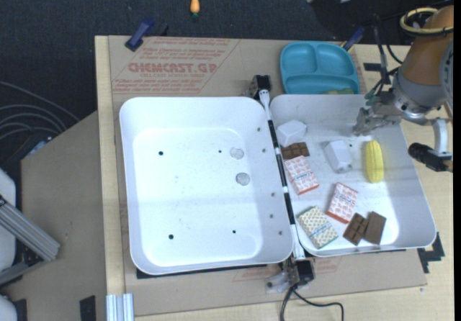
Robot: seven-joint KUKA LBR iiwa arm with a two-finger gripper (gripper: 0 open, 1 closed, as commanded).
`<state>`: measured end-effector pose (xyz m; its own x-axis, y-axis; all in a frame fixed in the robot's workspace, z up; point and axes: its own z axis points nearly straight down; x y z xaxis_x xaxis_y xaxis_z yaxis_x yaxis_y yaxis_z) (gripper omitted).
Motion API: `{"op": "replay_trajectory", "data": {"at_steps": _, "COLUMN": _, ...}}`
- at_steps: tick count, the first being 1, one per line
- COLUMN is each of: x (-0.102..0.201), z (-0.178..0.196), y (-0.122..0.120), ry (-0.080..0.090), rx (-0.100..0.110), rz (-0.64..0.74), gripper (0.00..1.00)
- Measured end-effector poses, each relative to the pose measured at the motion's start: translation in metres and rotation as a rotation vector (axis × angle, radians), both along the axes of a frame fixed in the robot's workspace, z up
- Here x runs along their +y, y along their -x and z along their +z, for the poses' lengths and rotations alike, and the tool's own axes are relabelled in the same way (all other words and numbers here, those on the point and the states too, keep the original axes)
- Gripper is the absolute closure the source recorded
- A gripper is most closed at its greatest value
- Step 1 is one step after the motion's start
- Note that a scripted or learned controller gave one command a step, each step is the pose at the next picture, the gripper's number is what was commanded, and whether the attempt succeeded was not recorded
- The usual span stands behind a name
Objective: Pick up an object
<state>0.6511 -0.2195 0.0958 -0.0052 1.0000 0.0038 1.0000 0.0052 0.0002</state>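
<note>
The right bin [403, 229] holds several small items. Among them are a yellow corn cob [374, 160], a white lump [338, 155], a white block [292, 130] and a brown chocolate piece [294, 150]. There are also two red-and-white packets [301, 174] [342, 202], a checkered packet [318, 227] and a pair of chocolate bars [364, 227]. My gripper [366, 123] hangs low over the bin's far right part, just beyond the corn cob and right of the white lump. Nothing shows in its grasp.
The left bin [144, 168] holds two small grey discs [240, 166]. A teal divided plate [320, 68] lies behind the right bin. The arm's orange band [426, 60] is at the right edge. A blue clip [140, 34] sits at the board's far left corner.
</note>
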Motion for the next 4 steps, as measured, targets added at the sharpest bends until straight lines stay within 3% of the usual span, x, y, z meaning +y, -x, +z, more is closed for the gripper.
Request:
{"op": "replay_trajectory", "data": {"at_steps": 1, "x": 0.002, "z": -0.001, "y": 0.0, "ry": -0.004, "rx": 0.0, "rz": 0.001, "gripper": 0.0}}
{"op": "replay_trajectory", "data": {"at_steps": 4, "x": 0.001, "z": -0.01, "y": 0.043, "ry": -0.005, "rx": -0.002, "rz": 0.0, "gripper": 0.0}}
